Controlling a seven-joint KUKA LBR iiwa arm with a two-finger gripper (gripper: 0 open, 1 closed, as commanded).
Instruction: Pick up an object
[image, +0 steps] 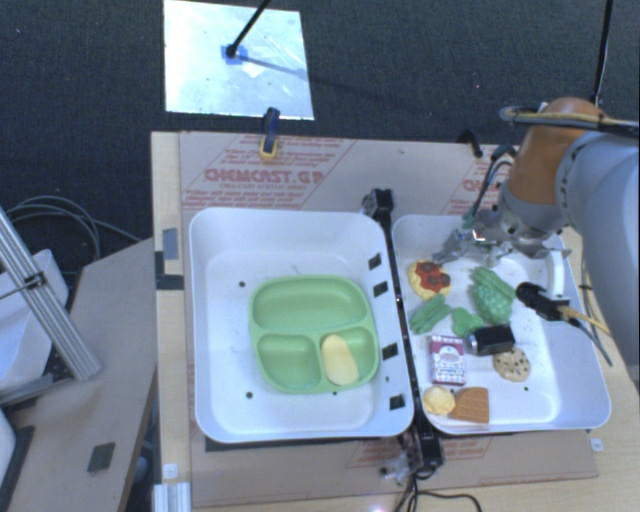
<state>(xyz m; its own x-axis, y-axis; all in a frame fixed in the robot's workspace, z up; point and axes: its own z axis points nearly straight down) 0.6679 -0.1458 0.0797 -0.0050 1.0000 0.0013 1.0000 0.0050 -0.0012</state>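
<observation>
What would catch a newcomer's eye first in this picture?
Probably the green divided tray in the left bin, with one yellow piece in its lower right compartment. Next, the clutter of small toy foods filling the right bin, and the grey arm with its orange band reaching over that bin's upper edge.

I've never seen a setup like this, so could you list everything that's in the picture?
Shallow white bins: two, side by side on the bench.
Green divided plastic tray: one, left bin.
Yellow oval toy food: one, tray's lower right compartment.
Round red and yellow pizza toy: one, right bin.
Green toy vegetables: several, right bin centre.
Pink and white small box: one, right bin.
Brown chip cookie: one, right bin.
Grey arm with orange band: one, from the right.
Gripper: one, over right bin's far end.
</observation>
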